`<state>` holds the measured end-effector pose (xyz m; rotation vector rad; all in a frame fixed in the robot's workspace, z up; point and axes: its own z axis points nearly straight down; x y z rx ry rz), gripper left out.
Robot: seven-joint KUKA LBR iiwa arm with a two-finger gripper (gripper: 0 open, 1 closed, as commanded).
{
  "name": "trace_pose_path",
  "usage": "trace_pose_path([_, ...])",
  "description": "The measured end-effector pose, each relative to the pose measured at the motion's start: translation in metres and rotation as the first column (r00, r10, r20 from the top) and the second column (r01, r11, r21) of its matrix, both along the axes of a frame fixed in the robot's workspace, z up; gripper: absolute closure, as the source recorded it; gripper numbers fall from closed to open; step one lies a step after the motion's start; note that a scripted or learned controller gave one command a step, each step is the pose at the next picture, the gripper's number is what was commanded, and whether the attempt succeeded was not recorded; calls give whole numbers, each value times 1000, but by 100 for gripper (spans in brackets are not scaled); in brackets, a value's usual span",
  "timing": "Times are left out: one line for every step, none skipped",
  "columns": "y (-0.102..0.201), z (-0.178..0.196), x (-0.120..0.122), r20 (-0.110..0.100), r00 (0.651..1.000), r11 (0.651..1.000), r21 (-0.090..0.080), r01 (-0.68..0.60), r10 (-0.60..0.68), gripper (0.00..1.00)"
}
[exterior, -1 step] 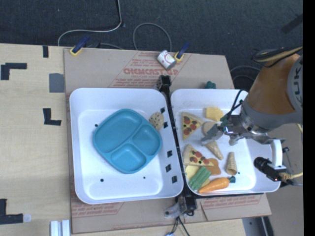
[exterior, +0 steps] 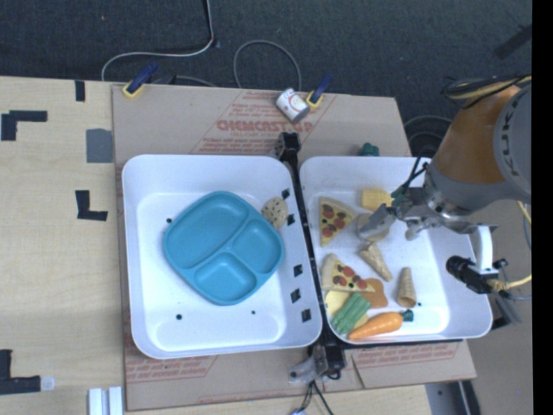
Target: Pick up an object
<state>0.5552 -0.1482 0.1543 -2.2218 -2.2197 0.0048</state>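
Note:
The right bin (exterior: 462, 314) holds several toy foods. A pizza slice (exterior: 333, 219) lies at its upper left, with a yellow cheese wedge (exterior: 374, 199) just beyond it. Two beige cones (exterior: 375, 260) (exterior: 405, 288) lie in the middle. A second pizza slice (exterior: 344, 277), a green vegetable (exterior: 349, 312) and an orange carrot (exterior: 378, 325) sit along the near edge. My gripper (exterior: 378, 224) hangs low over the bin, between the first pizza slice and the upper cone, just below the cheese wedge.
The left bin (exterior: 143, 318) carries a blue divided plate (exterior: 225, 246) and a speckled cookie (exterior: 275, 210) by the dividing wall. The arm's grey body and orange band (exterior: 475, 145) cover the right bin's far right side. A cable and a small white device (exterior: 292, 104) lie behind the bins.

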Motion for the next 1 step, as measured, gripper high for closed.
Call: trace_pose_path([0, -72, 25, 3, 1000, 1000, -1, -3, 3, 0])
